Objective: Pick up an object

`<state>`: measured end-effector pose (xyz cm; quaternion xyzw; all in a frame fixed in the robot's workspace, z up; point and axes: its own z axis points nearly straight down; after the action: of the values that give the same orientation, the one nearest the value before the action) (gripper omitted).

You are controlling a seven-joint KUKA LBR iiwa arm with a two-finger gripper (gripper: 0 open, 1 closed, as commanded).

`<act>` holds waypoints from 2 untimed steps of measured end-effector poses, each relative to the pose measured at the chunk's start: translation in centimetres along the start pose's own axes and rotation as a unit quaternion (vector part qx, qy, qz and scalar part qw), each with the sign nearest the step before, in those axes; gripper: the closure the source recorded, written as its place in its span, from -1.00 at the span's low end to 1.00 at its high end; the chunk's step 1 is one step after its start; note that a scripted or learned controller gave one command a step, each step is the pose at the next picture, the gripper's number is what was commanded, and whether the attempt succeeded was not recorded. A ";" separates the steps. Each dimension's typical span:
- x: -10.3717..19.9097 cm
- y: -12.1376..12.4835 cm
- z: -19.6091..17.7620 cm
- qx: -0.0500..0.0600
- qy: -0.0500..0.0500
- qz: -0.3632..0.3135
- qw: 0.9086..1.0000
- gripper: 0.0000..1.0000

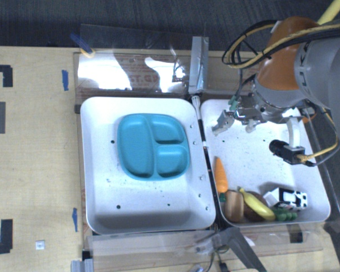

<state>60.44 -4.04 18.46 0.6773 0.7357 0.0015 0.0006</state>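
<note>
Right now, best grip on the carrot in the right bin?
Grip the carrot across its thick orange middle, coming straight down. It lies flat along the right bin's left wall, so close the end effector along that wall, clear of the banana.

The arm [306, 50] runs off the right and top edges, so its upper part is cut from sight. Its bulk covers the far right corner of the right bin [255, 152], just behind the gripper [235, 120]. The gripper itself is small and blurred; what its fingers are doing I cannot tell. Down at the near wall, well below the gripper, the toys pile together: the banana [256, 204] overlaps a brown thing [235, 205] whose kind is unclear
</note>
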 end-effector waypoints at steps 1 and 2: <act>-6.4 5.5 4.9 0.006 -0.001 0.042 0.999 -1.00; -6.1 5.9 9.9 0.000 -0.001 0.058 0.998 -1.00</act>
<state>66.88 -9.63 8.55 0.7186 0.6955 0.0004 0.0012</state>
